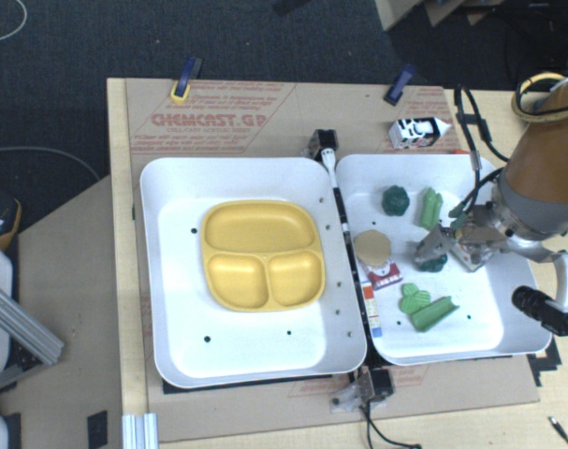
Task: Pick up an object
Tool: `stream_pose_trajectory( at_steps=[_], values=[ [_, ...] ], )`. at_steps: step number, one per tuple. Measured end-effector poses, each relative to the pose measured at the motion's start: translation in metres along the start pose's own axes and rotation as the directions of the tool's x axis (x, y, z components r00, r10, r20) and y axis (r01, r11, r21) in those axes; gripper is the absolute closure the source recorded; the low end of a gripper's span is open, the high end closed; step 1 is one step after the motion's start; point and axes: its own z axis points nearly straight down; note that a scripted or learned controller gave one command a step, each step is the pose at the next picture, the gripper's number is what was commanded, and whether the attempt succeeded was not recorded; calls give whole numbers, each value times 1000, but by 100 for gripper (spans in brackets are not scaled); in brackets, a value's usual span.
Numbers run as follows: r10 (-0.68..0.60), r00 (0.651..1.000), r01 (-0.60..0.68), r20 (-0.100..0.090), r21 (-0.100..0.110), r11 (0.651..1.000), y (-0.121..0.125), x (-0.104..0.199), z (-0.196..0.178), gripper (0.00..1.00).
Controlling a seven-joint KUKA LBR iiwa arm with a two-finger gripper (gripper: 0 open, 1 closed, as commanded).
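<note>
My gripper (437, 248): fingers spread open, tips over a dark teal object (434, 262).
Room: right bin (485, 337) wall lay well beyond my fingertips.
Right bin: green pieces (424, 307), bottle (375, 255).
Left bin (171, 251): yellow divided tray (262, 253).

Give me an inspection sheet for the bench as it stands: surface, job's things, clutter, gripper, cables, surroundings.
Surface: left bin and right bin side by side on a brown board.
Job's things: in the right bin, dark green round piece, green block, tan-lidded jar, green toy.
Clutter: yellow divided tray in the left bin.
Gripper: gripper low over a dark teal object; grasp cannot be judged.
Cables: black cable running to the arm.
Surroundings: blue clamps on the board's far edge, dark floor.
</note>
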Motion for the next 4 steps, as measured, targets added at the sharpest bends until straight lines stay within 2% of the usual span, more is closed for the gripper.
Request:
stream_pose_trajectory(
  at_steps=[1,2,3,4],
  values=[
    [-3,1000,3,2,-12,1000,3,0,-6,0],
    [-2,1000,2,0,-4,1000,-2,-1,58,0],
    [-2,1000,2,0,-5,1000,-3,0,111,0],
    [-1,1000,1,2,-13,1000,-1,-1,97,100]
  ],
)
